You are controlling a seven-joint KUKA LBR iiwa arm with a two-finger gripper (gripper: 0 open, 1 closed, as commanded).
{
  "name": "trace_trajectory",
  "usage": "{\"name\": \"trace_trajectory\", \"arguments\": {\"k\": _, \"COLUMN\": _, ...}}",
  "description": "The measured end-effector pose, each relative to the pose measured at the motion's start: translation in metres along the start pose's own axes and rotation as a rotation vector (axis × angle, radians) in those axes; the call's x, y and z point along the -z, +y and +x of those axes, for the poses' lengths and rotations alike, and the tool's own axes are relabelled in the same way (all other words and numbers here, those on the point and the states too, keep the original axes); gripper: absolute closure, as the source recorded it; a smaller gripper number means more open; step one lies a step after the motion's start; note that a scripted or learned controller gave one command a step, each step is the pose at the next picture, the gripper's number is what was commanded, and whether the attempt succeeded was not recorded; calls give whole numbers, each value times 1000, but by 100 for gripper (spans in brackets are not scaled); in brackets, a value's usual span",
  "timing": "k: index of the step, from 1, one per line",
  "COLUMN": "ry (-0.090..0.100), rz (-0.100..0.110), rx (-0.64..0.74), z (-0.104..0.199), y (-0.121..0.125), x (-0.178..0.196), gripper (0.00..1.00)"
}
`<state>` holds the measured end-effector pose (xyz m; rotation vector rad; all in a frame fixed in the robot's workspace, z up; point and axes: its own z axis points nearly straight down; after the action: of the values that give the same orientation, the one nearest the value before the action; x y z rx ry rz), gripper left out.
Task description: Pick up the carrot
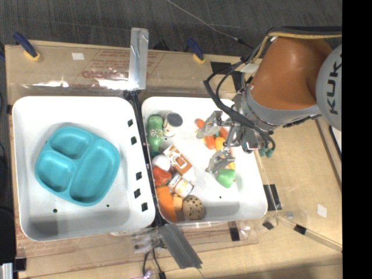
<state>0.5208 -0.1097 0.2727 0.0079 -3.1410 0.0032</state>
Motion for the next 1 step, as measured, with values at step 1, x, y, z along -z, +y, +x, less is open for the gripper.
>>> {"name": "trace_trajectory", "arguments": {"k": 1, "ry": -3, "rz": -1, "rx": -270, "z": -54, "y": -58, "x": -6, "gripper": 0}}
